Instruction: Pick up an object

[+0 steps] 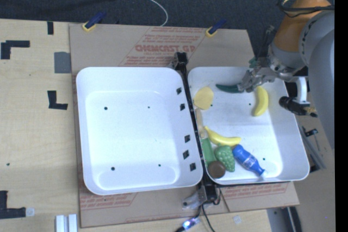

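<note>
Reading "CHEMCAST GP" in red on the cardboard (pixel 163 46) at twelve o'clock; the gripper (pixel 251 82) hangs over the right bin (pixel 283 171), touching a dark green object (pixel 228 87); jaws' state unclear.

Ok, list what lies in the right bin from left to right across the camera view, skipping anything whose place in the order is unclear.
pale yellow round piece → long banana → dark green curved piece → blue bottle → small banana. The heaped green and brown pieces at the near left corner overlap, so they are left out.

red "CHEMCAST" print, on cardboard sheet (pixel 157 49)
</note>
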{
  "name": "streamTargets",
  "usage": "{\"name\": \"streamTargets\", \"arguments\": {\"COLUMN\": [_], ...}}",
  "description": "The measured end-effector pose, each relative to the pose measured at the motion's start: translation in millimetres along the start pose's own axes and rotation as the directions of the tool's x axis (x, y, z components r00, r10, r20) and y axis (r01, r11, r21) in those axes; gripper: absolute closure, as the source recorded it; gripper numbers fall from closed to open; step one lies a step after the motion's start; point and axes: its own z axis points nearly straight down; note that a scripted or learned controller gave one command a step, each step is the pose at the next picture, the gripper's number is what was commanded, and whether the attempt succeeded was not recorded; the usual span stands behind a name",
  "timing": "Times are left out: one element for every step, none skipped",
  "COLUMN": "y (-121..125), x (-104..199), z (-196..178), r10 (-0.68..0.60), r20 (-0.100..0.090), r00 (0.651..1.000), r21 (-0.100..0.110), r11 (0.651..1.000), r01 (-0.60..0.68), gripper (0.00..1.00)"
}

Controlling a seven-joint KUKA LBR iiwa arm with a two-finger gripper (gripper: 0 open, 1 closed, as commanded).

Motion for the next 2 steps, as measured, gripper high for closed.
{"name": "streamTargets", "arguments": {"y": [2.8,-13.7], "x": [85.0,145.3], "z": [-136.2,-184.3], "r10": [-0.006,-0.004], "r20": [-0.002,-0.004], "r00": [1.0,1.0], "r21": [-0.013,-0.005], "r11": [1.0,1.0], "r01": [0.006,0.004], "gripper": [1.0,1.0]}}
